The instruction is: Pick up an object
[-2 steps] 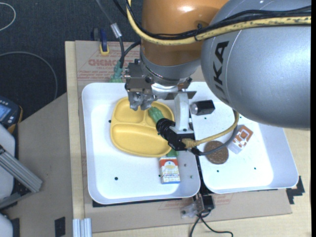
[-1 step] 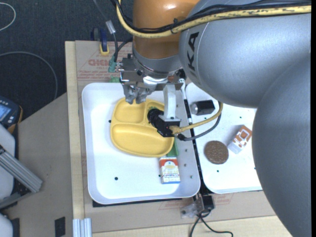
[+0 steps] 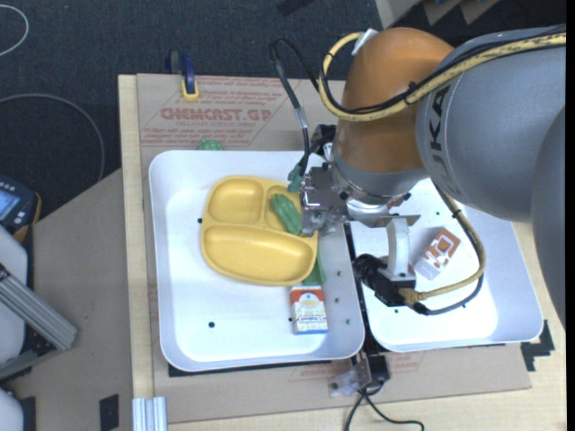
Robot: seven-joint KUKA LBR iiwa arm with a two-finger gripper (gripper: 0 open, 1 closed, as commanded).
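Note:
My gripper (image 3: 312, 209) hangs low over the right edge of the left bin (image 3: 180, 277), under the orange wrist. A green, pickle-shaped thing (image 3: 287, 212) lies right beside it on the left, on the right rim of a yellow divided plate (image 3: 252, 241). I cannot make out whether the gripper touches or holds it. A small red and white box (image 3: 308, 311) lies in front of the plate, near the bin's front right corner. In the right bin (image 3: 467, 321) there is an orange and white box (image 3: 437, 252).
A small green piece (image 3: 311, 279) shows between the plate and the red box. Another green bit (image 3: 209, 145) lies on the cardboard behind the left bin. The arm covers most of the right bin's back half.

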